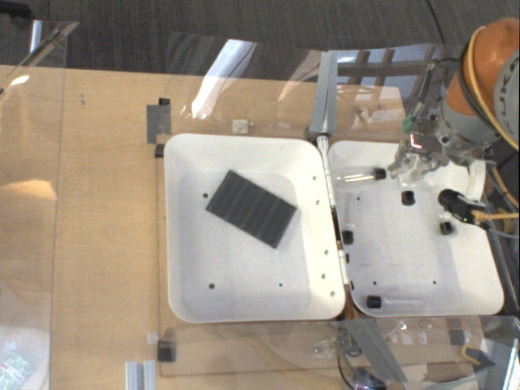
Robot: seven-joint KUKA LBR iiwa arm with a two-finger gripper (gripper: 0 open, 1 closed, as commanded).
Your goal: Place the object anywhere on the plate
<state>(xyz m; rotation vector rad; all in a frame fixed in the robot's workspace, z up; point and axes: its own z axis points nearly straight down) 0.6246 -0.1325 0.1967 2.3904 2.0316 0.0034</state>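
The plate point(251, 209) is a dark grey ribbed rectangle lying flat and slightly turned in the left bin point(187, 299). My gripper point(410, 167) hangs over the upper part of the right bin point(479, 299), well to the right of the plate and across the divider. Just below it, a small black block point(407, 197) rests on the bin floor, and a second one point(445, 227) lies lower right. Nothing can be seen held in the gripper.
The two bins meet at a ridge point(331, 218) with small black clips point(347, 236) along it. A black part with a green light point(457, 205) and cables stick out at the right. The grey and orange arm point(491, 63) fills the upper right corner.
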